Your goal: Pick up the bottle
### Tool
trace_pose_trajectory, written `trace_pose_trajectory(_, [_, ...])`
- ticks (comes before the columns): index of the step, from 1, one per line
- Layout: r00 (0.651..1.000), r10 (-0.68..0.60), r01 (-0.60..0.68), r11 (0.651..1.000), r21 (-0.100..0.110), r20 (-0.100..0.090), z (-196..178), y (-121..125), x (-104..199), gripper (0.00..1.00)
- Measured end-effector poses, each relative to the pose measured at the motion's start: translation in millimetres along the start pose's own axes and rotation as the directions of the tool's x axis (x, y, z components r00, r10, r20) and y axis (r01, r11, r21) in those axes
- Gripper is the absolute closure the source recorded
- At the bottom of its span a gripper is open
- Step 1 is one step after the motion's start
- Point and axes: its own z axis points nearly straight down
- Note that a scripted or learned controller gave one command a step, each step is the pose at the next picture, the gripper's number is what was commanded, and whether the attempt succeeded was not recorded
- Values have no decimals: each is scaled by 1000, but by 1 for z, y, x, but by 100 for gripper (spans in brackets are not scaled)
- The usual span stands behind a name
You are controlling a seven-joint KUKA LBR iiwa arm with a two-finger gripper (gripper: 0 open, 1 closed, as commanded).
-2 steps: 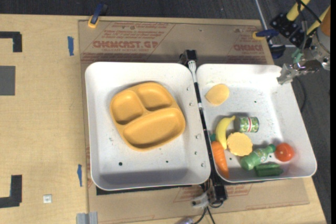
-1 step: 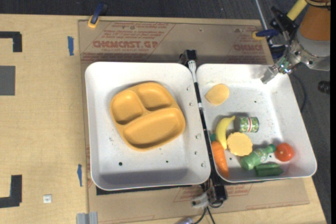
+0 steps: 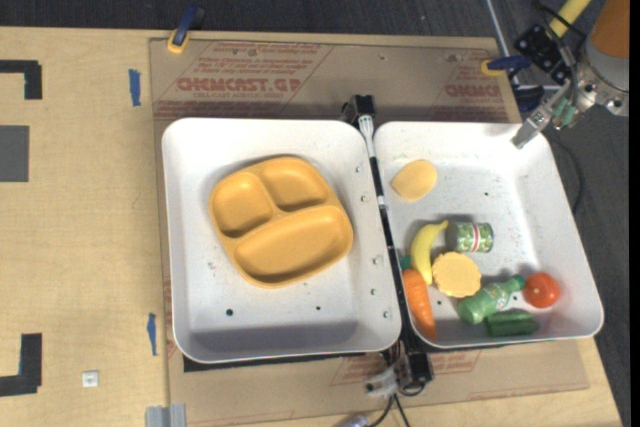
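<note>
Surface: a tan bench top (image 3: 80, 245) carries a brown cardboard sheet with red lettering (image 3: 240, 80), and dark grey floor lies beyond its far edge.
Bins: two shallow white bins stand side by side on the cardboard, the left bin (image 3: 190, 215) and the right bin (image 3: 560, 195), clipped together along their shared wall.
Arm: the grey arm with its orange band (image 3: 612, 20) enters at the upper right corner, slanting down and to the left, with cables bundled near the wrist.
Gripper: the gripper (image 3: 528, 131) hangs over the far right corner of the right bin, above the rim, well apart from every object.
Jaws: too small and blurred here to tell how far they stand open; nothing is visible between them.
Bottle: one green bottle (image 3: 490, 300) lies on its side near the front of the right bin, between the yellow disc and the tomato.
Left bin contents: one yellow divided plate (image 3: 282, 218) with three compartments.
Right bin contents, counted: one pale yellow round piece (image 3: 414, 179) near the far left, one banana (image 3: 426, 248), one green-labelled can (image 3: 470, 237) on its side, one yellow disc (image 3: 456, 274), one carrot (image 3: 420, 301) along the left wall, one red tomato (image 3: 541, 290), one dark green piece (image 3: 511, 323) just in front of the bottle.
Clamps: one yellow-and-blue clamp (image 3: 184, 29) at the cardboard's far left corner, one (image 3: 500, 65) at its far right.
</note>
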Motion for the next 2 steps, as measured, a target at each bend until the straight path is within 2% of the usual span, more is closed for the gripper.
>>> trace_pose_trajectory(1, [947,-321,321,947,0,-5,60,0,1,100])
trace_pose_trajectory(2, [756,-655,655,756,-2,-3,57,-36,25,100])
